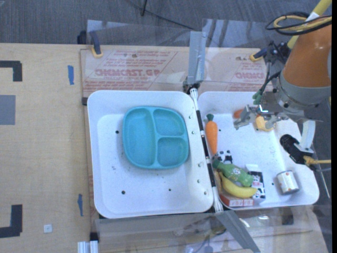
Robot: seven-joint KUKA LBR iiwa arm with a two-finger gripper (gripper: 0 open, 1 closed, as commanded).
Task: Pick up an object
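1. Pale wood tabletop fills the left of the frame. It carries two shallow white bins side by side, with grey floor along the top edge.
2. The left bin holds a teal divided plate. All the loose items lie in the right bin.
3. The arm enters at the upper right, and its end effector sits low in the upper part of the right bin.
4. A small yellow object lies directly at the end effector, so no sideways travel seems needed for it. It looks roundish, with no clear long axis.
5. Whether the end effector is wide, narrow or already clamped on that object cannot be told from this slant.
6. Other candidates:
   - A carrot lies to the left along the bin wall, its long axis running up and down the frame.
   - A banana and a green toy crowd together at the lower left of the bin.
   - A silver can lies apart at the lower right.
7. Bare bin floor surrounds the yellow object, so in my judgement clearance for a lift is good.
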